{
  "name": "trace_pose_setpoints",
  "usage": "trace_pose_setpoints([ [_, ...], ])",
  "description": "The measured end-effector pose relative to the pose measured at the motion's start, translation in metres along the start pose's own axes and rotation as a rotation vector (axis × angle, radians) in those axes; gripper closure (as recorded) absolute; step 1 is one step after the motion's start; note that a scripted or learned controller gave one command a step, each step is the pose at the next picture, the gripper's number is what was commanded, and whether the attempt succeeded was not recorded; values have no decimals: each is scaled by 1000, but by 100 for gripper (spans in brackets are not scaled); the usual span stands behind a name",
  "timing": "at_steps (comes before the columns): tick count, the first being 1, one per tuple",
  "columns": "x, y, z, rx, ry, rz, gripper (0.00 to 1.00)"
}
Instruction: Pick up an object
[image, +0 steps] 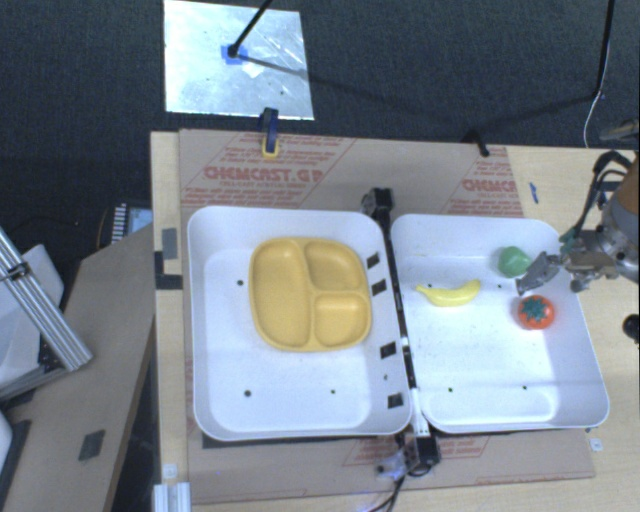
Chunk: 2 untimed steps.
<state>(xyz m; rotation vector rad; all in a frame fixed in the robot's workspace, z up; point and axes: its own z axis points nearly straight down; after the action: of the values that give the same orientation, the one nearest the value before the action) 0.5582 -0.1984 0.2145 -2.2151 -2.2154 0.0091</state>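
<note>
The right bin holds three small things: a yellow banana, a green round object and a red tomato. My gripper reaches in over the bin's right edge, between the green object and the tomato and slightly to their right. Its fingers are spread open with nothing between them. The tomato lies just below the left finger, apart from it.
The left bin holds a yellow divided plate. A black divider with clips runs between the bins. A metal sheet lies on the dark floor at the back, and cables hang at the right.
</note>
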Motion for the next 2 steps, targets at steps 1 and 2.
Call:
trace_pose_setpoints([
  [1, 1, 3, -7, -11, -3, -3, 0],
  [2, 1, 2, 35, -10, -2, -1, 0],
])
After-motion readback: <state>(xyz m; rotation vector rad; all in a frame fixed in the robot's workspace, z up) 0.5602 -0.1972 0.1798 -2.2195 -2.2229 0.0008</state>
